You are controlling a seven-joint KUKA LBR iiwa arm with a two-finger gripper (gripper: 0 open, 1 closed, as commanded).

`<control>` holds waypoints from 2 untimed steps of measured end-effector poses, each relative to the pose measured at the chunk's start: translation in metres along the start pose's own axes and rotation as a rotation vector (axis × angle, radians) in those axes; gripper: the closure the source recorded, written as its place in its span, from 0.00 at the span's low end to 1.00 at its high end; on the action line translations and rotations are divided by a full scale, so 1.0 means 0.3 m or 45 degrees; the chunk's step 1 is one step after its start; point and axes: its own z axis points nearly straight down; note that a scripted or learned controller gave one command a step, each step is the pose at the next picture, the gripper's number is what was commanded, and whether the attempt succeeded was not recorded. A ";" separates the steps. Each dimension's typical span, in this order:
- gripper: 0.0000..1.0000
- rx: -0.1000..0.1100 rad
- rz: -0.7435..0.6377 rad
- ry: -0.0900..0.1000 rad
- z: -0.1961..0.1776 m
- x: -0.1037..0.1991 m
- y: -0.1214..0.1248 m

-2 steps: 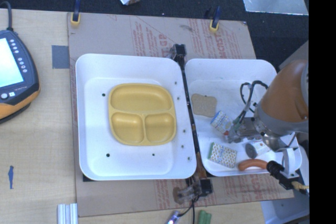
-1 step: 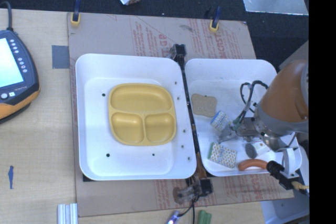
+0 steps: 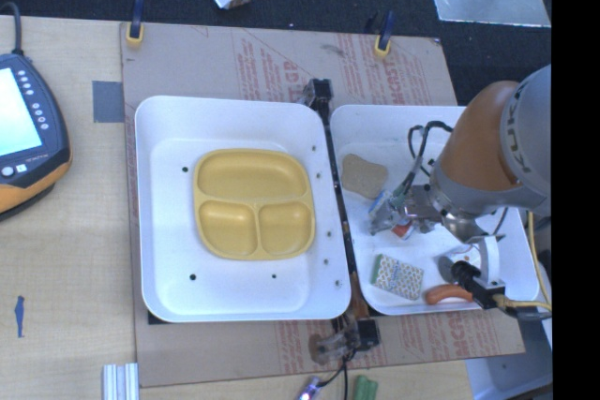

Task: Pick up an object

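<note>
The bench (image 3: 66,295) carries a sheet of brown cardboard (image 3: 281,61) with two white bins on it, side by side. The left bin (image 3: 155,201) holds a yellow tray (image 3: 253,201) with three compartments, lying flat at its middle. The arm (image 3: 492,145), grey with an orange band, comes in from the right and hangs low over the right bin (image 3: 375,122). Its gripper (image 3: 398,215) sits down among a few small things near the bin's middle; from here I cannot tell whether the claw is released or clenched. A tan, flat piece (image 3: 363,175) lies just to the far left of it. A speckled green pad (image 3: 397,275) rests nearer, and an orange-handled tool (image 3: 448,295) lies to its right along the near wall. A pendant (image 3: 28,131) sits at the bench's left edge.
</note>
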 end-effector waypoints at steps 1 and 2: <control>0.00 -0.002 0.007 0.002 -0.001 -0.003 0.096; 1.00 -0.001 0.004 0.003 -0.035 -0.005 0.095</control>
